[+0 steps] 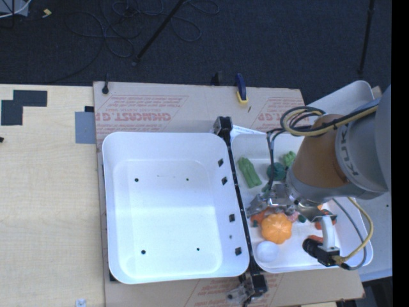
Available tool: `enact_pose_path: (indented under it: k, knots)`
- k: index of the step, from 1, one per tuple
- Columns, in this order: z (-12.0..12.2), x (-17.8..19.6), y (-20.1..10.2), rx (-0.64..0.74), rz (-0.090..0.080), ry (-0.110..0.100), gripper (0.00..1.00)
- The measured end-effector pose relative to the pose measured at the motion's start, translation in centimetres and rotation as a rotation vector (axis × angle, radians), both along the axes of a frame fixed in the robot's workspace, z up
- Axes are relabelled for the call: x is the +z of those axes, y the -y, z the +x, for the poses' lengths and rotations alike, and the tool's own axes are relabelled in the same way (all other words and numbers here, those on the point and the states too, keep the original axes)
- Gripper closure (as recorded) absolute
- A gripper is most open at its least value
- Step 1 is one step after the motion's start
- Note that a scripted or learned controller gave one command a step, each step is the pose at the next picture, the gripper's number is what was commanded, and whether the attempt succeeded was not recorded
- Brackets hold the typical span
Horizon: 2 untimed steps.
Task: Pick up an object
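Two shallow white bins sit side by side on a cardboard sheet (160, 110) printed in red, upside-down lettering too blurred to read. The left bin (115, 203) shows bare floor. In the right bin (364, 251) the gripper (273, 204) is lowered among the clutter, and I cannot tell whether it grasps anything. An orange ball (277, 229) lies just below it, with a white ball (266, 252) nearer the front rim. A green oblong toy (248, 171) lies by the left wall. The arm (358, 152) carries part of the letters "KU".
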State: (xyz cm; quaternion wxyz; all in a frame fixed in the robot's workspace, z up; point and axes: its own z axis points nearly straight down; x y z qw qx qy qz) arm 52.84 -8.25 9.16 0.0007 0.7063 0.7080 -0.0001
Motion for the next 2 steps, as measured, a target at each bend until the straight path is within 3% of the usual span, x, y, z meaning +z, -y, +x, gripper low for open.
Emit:
enact_pose_path:
  k: [1, 2]
  knots:
    - [0.2, 1.2, 0.5, -0.011, -0.003, 0.003, 1.0]
    - [4.9, 10.1, -6.2, 0.006, 0.003, 0.006, 1.0]
